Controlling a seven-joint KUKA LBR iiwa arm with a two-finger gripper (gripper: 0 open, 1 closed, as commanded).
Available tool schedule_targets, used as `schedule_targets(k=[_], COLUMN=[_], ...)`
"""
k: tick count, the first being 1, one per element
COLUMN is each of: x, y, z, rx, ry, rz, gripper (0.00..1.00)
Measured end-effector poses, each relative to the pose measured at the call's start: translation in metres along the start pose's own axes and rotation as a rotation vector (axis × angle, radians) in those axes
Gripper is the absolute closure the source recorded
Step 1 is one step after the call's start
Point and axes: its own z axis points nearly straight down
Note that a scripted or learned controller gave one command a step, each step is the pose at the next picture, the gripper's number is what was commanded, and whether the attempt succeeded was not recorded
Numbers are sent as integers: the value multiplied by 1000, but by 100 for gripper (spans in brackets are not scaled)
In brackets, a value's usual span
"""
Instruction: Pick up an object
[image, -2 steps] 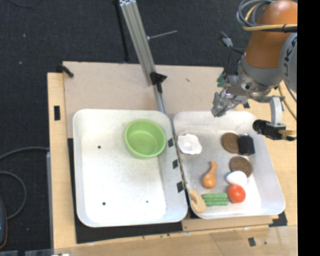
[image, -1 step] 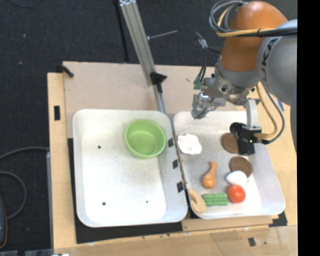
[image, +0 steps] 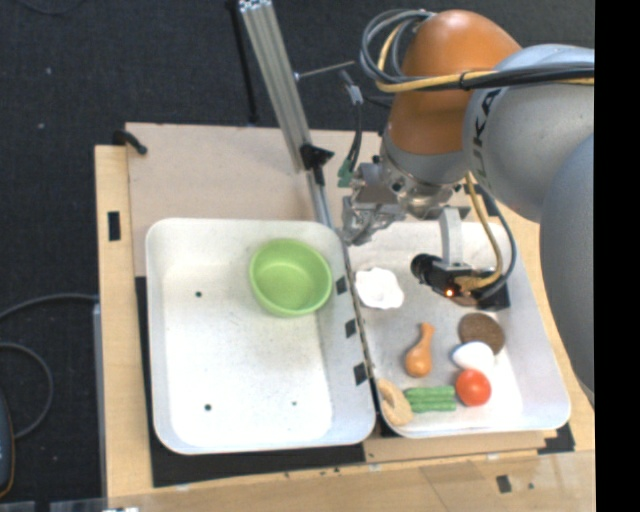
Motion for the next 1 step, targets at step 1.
schedule_targets(k=[1], x=[41], y=[-5], z=[10], rx=[1], ry=[-1], rz=[1], gripper=[100])
